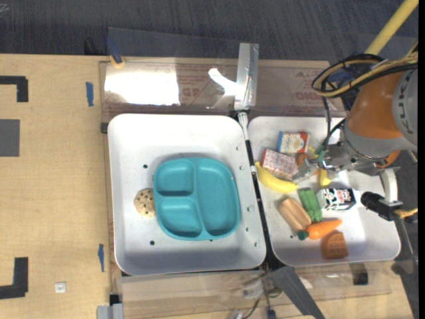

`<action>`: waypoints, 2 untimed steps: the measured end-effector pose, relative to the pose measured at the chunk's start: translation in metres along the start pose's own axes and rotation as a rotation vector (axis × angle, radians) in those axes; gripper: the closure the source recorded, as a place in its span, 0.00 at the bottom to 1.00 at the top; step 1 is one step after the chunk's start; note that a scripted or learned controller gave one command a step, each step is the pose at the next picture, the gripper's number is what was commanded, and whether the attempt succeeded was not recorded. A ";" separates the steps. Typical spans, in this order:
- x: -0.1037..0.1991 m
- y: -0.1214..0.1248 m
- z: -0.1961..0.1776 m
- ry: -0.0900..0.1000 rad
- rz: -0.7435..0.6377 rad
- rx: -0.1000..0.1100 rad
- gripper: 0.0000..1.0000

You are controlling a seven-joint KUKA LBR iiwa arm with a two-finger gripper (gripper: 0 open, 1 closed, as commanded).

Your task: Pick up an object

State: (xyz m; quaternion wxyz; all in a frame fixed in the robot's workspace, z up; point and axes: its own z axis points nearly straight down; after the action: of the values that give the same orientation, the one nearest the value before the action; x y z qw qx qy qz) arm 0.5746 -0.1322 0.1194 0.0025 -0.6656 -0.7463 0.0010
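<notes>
The right bin point(382, 244) holds several toy foods: a yellow banana point(274, 181), a pink packet point(278, 162), a small orange and blue box point(293, 141), a green piece point(309, 204), a tan roll point(292, 213), an orange carrot point(323, 228), a brown slice point(335, 245) and a black and white carton point(338, 197). My gripper point(316, 164) hangs low over the middle of this bin, between the pink packet and the carton, just above the green piece. The arm's wrist hides part of the bin's right side.
The left bin point(126, 151) carries a teal divided plate point(197, 197) with a speckled cookie point(144, 203) beside its left edge. A clear plastic sheet point(172, 85) and a metal bracket point(247, 75) stand behind the bins. Cables point(345, 75) loop over the arm.
</notes>
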 end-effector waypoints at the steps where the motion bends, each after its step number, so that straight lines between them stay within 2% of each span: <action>1: -0.005 0.050 0.025 -0.005 0.019 -0.020 0.00; 2: -0.004 0.053 0.012 -0.006 0.016 -0.028 1.00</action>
State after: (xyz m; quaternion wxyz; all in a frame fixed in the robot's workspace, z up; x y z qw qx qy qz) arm 0.6275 -0.1305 0.1074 -0.0093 -0.6715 -0.7409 -0.0074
